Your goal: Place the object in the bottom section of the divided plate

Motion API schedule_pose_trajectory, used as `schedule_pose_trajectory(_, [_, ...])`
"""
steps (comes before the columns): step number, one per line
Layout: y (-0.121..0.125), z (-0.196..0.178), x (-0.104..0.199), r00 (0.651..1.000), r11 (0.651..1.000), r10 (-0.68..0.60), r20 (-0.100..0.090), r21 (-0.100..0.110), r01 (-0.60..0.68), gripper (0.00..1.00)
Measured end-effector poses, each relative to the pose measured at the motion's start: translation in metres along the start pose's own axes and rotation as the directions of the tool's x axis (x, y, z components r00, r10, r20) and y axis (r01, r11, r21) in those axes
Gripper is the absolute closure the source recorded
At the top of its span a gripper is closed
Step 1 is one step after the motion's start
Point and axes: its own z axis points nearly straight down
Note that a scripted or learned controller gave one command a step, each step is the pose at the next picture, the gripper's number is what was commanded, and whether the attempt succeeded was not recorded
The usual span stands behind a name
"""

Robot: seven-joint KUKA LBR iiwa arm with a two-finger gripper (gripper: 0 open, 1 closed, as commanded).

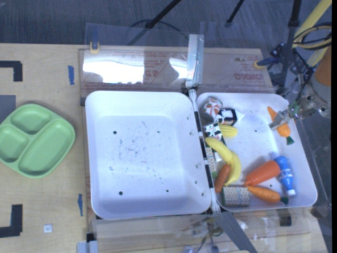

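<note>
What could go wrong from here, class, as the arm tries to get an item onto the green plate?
1. The pincer is at the right bin's far edge, among small orange pieces; a grip there may slip.
2. The banana, carrots and blue bottle lie crowded, so neighbours may be dragged.
3. The divided plate sits beyond the left bin: a long carry, risking a drop.

Arm (322,83) cut off at right edge; pincer (284,117) fingers too small.

arm (322,75): enters from upper right, bent down | hand (288,115): low, at the far right
</note>
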Motion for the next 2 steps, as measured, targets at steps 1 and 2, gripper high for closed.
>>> schedule_pose_trajectory(1, [0.002, 0.087, 0.077, 0.967, 0.967, -0.256, -0.002, 0.002, 0.256, 1.0])
schedule_pose_trajectory(2, [0.021, -0.006, 0.148, 0.951, 0.951, -0.31, -0.001, 0.0, 0.31, 1.0])
